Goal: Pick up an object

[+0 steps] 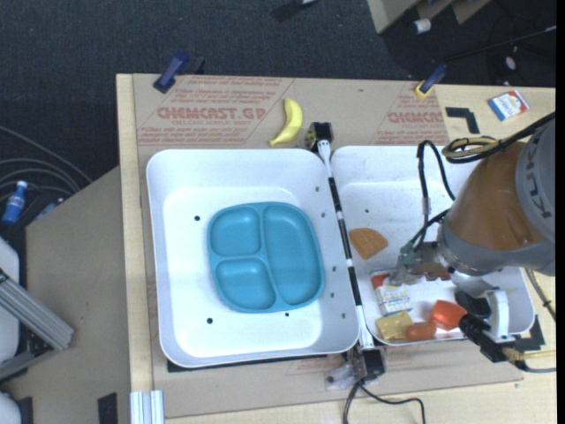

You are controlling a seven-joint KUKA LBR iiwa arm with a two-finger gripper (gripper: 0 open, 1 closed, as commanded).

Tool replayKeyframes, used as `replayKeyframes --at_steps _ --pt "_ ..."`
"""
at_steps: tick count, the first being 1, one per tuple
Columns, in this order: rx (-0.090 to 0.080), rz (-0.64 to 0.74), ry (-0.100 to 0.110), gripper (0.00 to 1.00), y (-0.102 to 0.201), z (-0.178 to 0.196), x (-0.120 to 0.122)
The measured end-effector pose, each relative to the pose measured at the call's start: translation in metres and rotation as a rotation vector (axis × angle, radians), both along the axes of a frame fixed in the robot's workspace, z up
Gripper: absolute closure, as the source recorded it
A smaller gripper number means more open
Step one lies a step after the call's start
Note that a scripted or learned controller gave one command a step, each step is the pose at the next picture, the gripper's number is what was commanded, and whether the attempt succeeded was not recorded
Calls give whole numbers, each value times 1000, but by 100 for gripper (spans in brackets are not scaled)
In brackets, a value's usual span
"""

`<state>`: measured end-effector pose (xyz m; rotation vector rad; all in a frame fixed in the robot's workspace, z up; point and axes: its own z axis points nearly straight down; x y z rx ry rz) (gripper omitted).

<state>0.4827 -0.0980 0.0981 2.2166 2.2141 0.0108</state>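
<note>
End effector [408, 266] low inside the right-hand shallow white bin [388, 170], at the end of the grey arm with orange band [499, 206] that comes in from the right. Cannot tell how the end effector is set, view too small and dark there; nothing seen held in it.

Directly beneath it and toward the near rim: small flat packet with red and white label [393, 295], just beside or touching the tip, can't tell which. Further toward the near rim from it: tan block-like piece [393, 326]. Near-right of the end effector: bright orange-red chunky object [447, 313], with a smaller reddish-orange piece [421, 331] just beside the tan block. Left and slightly beyond the end effector: flat orange-tan wedge-shaped piece [366, 241], near but apart from the tip.

Well to the left of the end effector, across the divider: left-hand shallow white bin [177, 184] holding a blue plastic three-compartment plate [265, 256], lying flat near its middle.

Far beyond-left of the end effector, on the brown cardboard-covered surface [221, 113] outside the bins: yellow toy banana [288, 123]. Blue clamp [171, 73] at the far left corner of the surface.
</note>
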Motion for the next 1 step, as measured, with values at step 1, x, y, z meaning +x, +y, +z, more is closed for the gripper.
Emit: replayKeyframes --at_steps 1 --pt "0 2 9 100 -53 68 81"
